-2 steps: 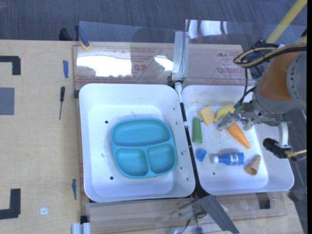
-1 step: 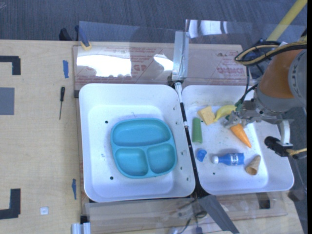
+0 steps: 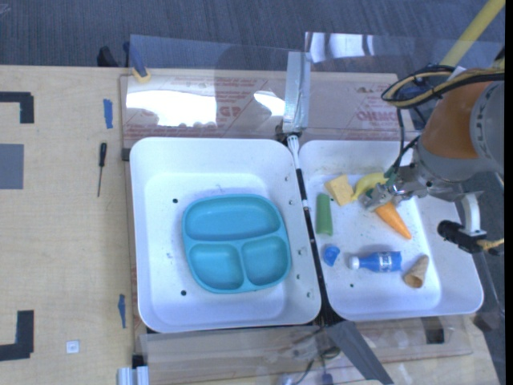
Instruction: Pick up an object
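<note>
The right bin (image 3: 457,295) holds several small items: a yellow wedge (image 3: 340,189), a yellow-green piece (image 3: 368,183), an orange carrot (image 3: 394,218), a green stick (image 3: 323,213), a small blue piece (image 3: 330,255), a blue-and-white bottle (image 3: 377,261) lying on its side, and a tan cone (image 3: 416,270). My gripper (image 3: 378,196) reaches in from the right and sits low at the carrot's upper end, next to the yellow-green piece. No item shows clearly between its fingers.
The left bin (image 3: 152,175) holds a blue divided tray (image 3: 236,241). A metal divider post (image 3: 296,95) and clear panels stand behind the bins. The arm's body (image 3: 461,135) and cables hang over the right bin's far right corner.
</note>
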`<state>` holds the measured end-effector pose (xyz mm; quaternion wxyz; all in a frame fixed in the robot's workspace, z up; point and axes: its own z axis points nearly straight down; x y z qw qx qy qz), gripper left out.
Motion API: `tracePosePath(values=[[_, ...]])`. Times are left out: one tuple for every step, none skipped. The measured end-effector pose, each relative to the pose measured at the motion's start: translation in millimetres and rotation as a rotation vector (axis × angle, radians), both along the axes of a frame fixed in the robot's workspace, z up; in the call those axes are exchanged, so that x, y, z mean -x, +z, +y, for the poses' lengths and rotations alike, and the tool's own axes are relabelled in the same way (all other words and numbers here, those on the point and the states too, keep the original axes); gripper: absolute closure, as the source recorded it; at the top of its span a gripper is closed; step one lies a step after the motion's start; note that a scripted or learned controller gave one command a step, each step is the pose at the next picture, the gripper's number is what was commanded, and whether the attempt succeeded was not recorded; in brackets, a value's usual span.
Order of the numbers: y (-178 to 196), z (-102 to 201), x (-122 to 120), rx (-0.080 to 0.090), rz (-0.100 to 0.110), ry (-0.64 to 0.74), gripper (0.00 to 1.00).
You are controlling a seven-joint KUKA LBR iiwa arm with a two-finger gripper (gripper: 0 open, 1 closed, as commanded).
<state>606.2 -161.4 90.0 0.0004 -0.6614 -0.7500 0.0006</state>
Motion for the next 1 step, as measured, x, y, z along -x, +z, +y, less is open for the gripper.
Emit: tracePosePath(values=[[109.9, 53.4, 20.9, -0.001, -0.008, -0.122, 1.0]])
